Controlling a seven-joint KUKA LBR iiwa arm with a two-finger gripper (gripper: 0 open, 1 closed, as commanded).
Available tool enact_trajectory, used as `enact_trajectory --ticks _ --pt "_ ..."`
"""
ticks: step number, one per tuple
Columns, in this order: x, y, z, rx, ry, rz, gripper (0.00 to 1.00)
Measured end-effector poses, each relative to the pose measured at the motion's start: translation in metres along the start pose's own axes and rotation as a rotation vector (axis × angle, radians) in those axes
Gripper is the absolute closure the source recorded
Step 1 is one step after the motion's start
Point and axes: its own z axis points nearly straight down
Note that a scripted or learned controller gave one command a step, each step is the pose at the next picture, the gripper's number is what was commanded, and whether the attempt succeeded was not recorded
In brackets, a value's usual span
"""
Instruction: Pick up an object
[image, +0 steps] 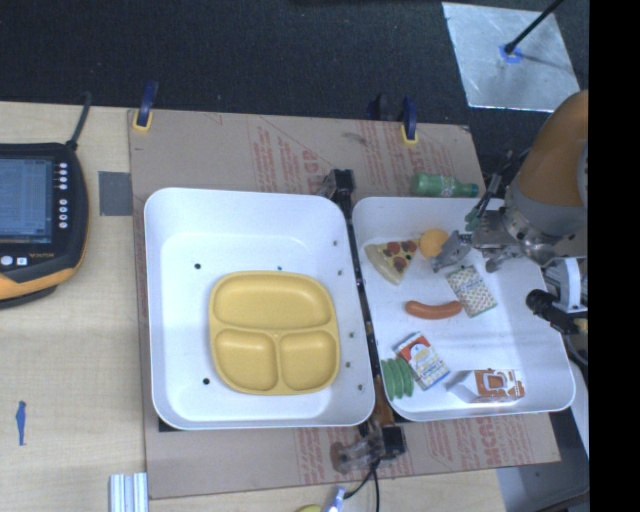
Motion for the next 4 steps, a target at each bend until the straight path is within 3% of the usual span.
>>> enact_trajectory --ticks 1,2,3,4 --pt "-0.001 0.039 0.047 -0.002 -0.001 -0.001 0.00" --pt "-0.006 0.054 0.048 -0.004 0.001 0.000 0.00" --pt "0.003 -0.021 0.049 -0.001 -0.001 0.000 0.00" --pt "0.017 0.055 0.046 -0.004 0.000 0.002 0.00"
